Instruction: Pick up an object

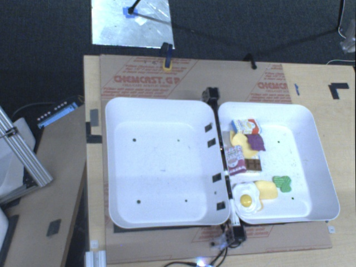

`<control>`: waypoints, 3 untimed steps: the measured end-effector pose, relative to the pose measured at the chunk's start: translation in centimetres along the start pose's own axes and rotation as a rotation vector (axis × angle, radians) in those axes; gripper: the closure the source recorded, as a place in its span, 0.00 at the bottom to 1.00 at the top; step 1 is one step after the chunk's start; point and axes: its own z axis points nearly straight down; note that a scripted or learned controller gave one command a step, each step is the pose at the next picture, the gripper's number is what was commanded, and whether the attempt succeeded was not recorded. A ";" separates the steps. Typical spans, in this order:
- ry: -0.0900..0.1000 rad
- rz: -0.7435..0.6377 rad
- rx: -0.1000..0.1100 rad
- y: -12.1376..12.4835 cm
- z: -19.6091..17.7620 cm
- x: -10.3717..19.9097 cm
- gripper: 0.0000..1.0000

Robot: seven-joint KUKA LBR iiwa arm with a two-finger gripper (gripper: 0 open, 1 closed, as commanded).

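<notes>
Looking down at the tabletop (139, 71), I saw two white bins side by side. The left bin (161, 163) had only its bare white floor. The right bin (300, 154) had all the small toys, and they sat bunched along its left wall, close to the black clips (214, 143) that join the two bins.

Near the far end of that bunch was a little box with red, blue and yellow on it (246, 127). Just beside it lay a purple toy (256, 142), touching a pale yellow piece (239, 141). Under those sat a pink and white packet (235, 159) and a brown chocolate bar (253, 164). Toward the near edge was a fried egg toy (246, 199), with a yellow lump (267, 190) touching it, and a green toy (282, 183) just beside that.

I could not tell how my gripper was, open or closed, and I had nothing to say it held.

I think I was at the very start. No toy was picked yet. Next I needed to choose one toy and come down over it. The green toy looked like a good pick to me, because it sat at the outside of the bunch with bare floor on one side. The toys by the wall looked harder, since they were crowded and the wall was close.
</notes>
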 end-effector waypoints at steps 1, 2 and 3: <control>0.001 0.000 0.003 -0.1 -3.1 0.0 1.00; 0.001 0.000 0.004 -0.1 -5.9 0.0 1.00; 0.003 0.005 0.006 -3.6 -7.2 -0.1 1.00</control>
